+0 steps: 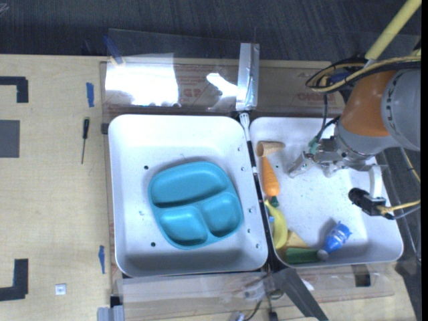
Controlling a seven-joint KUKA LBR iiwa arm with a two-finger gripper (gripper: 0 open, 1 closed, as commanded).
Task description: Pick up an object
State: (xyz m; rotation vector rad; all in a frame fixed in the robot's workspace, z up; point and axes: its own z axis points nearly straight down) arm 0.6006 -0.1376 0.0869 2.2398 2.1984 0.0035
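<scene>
My gripper hangs over the upper middle of the right bin, open, with nothing between its fingers. Left of it lie a tan wooden block and an orange carrot-shaped piece along the bin's left wall. A yellow banana curves below the carrot. At the bin's front lie a green piece and a blue bottle with a white cap. The gripper touches none of them.
The left bin holds a blue divided plate. A black plug on a yellow cable hangs over the right bin's right side. A clear plastic sheet stands behind the bins. A tan bench lies to the left.
</scene>
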